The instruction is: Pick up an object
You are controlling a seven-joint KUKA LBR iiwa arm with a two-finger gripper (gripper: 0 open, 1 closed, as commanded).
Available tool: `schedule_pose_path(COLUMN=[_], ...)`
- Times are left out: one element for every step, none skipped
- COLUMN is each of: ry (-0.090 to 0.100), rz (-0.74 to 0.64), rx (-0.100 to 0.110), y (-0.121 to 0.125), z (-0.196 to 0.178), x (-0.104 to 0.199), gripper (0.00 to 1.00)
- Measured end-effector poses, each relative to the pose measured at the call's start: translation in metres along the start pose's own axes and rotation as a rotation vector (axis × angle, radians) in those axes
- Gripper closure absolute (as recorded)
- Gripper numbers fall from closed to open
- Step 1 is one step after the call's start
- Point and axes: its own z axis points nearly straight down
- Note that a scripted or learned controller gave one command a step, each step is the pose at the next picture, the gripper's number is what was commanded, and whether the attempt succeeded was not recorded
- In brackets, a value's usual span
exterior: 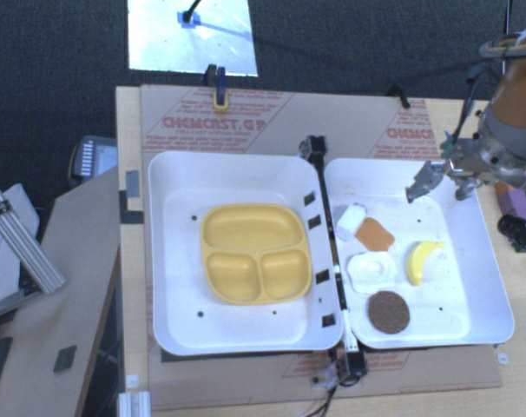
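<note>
My gripper (pixel 442 186) hangs over the far right part of the right bin (pixel 484 259), fingers spread open with nothing between them. Below and to its left lie the objects: a white block (pixel 350 221), an orange slab (pixel 375 234), a white fried egg (pixel 371 270), a yellow banana (pixel 422 260) and a brown round patty (pixel 389 311). The banana is the nearest to the gripper, a little toward the front of it.
The left bin (pixel 172 233) holds a yellow three-compartment tray (pixel 250 252). A black divider with clips (pixel 325 250) runs between the bins. The arm's grey body and orange band (pixel 515 102) stand at the right edge.
</note>
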Motion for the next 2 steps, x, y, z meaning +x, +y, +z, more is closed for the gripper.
schedule_pose_path(ry=[-0.002, -0.001], rz=[-0.002, 0.000], rx=[-0.012, -0.008], y=[0.002, 0.001], z=[-0.007, 0.054], x=[0.000, -0.006], gripper=[0.00, 0.00])
